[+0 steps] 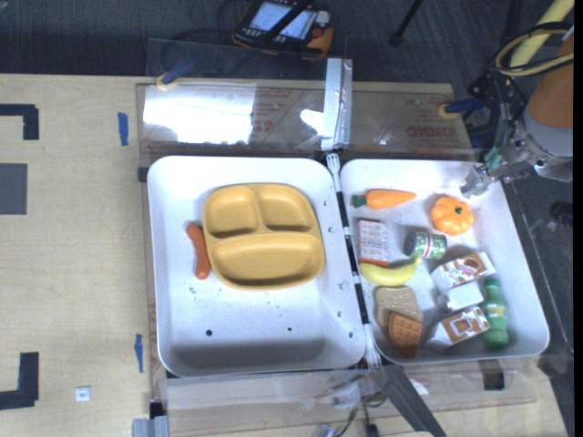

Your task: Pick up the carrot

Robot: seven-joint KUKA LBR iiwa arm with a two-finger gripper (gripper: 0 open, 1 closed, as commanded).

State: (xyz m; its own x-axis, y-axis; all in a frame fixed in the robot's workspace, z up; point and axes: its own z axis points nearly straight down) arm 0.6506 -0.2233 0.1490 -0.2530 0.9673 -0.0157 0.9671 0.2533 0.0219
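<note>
An orange carrot [389,198] with a green top lies near the far left corner of the right bin [526,244], pointing right. My gripper [480,179] hangs over the far right edge of that bin, to the right of the carrot and just above a small orange pumpkin [452,215]. Nothing shows between its tips.
The right bin also holds a banana [390,272], a green can [424,243], small cartons [463,269], a green bottle [495,324], bread and a waffle [404,329]. The left bin [173,244] holds a yellow divided plate [262,235] and a sausage [199,249].
</note>
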